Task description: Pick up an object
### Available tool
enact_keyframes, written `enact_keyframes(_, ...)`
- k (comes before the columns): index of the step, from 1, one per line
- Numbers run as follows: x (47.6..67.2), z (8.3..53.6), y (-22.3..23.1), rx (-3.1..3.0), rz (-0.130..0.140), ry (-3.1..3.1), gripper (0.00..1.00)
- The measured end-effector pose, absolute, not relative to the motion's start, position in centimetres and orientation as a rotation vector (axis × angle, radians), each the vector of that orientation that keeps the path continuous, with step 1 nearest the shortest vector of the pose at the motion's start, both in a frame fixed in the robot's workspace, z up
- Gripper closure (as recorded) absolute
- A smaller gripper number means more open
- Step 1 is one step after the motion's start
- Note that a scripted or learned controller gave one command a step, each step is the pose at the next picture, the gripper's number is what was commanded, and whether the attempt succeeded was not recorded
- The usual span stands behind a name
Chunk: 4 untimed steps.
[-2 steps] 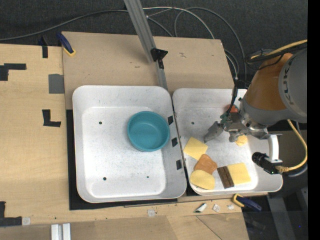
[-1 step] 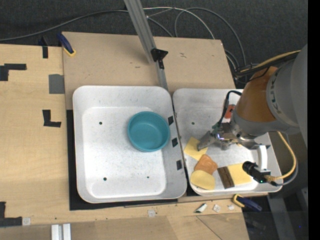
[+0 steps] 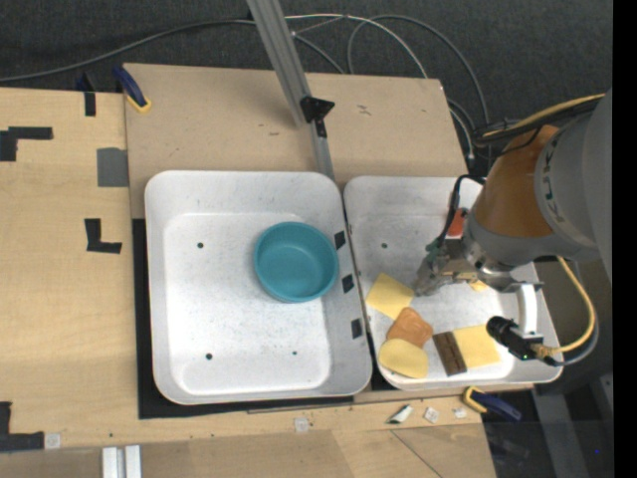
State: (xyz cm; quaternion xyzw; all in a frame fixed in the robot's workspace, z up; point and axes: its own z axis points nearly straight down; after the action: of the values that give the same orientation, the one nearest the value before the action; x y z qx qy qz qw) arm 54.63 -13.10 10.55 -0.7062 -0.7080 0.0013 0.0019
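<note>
Over the right bin [image 3: 398, 202] my arm bends down, gripper [image 3: 430, 279] beside a yellow block [image 3: 388, 294]; its state I cannot tell.

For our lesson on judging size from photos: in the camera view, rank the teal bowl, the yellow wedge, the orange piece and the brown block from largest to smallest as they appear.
1. Teal bowl
2. Yellow wedge
3. Orange piece and brown block: too alike to rank.

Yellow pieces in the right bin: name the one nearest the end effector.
The flat yellow square, just left of the end effector; the rounded yellow lump lies farther toward the bin's front.
</note>
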Motion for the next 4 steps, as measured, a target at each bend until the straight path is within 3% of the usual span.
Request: enact_keyframes(4, 55.0, 29.8, -12.3, -2.222, -0.003, -2.226, 1.0)
